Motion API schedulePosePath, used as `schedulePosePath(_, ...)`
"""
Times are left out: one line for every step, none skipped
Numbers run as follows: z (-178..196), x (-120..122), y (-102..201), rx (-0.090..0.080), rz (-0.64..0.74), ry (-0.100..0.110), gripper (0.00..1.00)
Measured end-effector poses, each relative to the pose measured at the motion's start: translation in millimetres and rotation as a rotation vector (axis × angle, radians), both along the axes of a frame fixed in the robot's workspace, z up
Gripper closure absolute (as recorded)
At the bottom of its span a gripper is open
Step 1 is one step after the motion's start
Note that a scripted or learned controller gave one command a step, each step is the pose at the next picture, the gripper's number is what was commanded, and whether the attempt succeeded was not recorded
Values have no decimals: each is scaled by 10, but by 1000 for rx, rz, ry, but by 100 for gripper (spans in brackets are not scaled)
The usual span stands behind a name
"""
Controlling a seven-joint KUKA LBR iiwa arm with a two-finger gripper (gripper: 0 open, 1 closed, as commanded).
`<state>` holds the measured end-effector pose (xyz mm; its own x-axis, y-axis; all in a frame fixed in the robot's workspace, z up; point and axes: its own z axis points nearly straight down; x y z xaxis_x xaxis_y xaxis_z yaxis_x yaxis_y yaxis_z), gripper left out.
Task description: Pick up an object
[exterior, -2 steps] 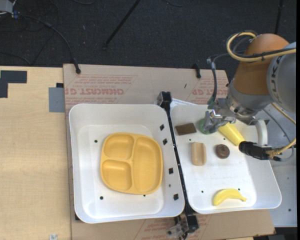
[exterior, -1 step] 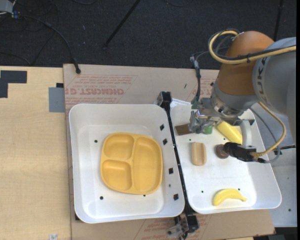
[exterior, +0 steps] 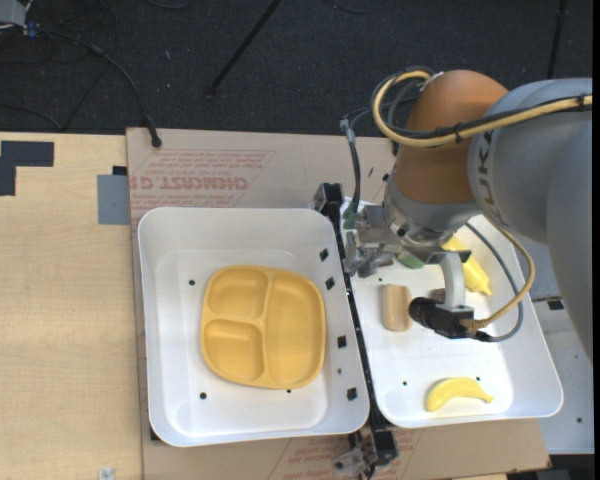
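My gripper hangs over the left side of the right bin, close to the wall between the two bins. A tan wooden cylinder lies just right of and below it, apart from it. A yellow banana rests near the bin's front. Another yellow piece and a small green thing peek out from under the arm's wrist, mostly hidden.
The left bin holds a yellow divided plate in its middle. The bulky grey arm with its orange band covers the back of the right bin. Cardboard lies under both bins.
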<state>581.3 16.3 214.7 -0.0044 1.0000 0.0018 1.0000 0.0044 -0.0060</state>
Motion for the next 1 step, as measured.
schedulePosePath(135, -79, 491, -1, 0, -3, 100)
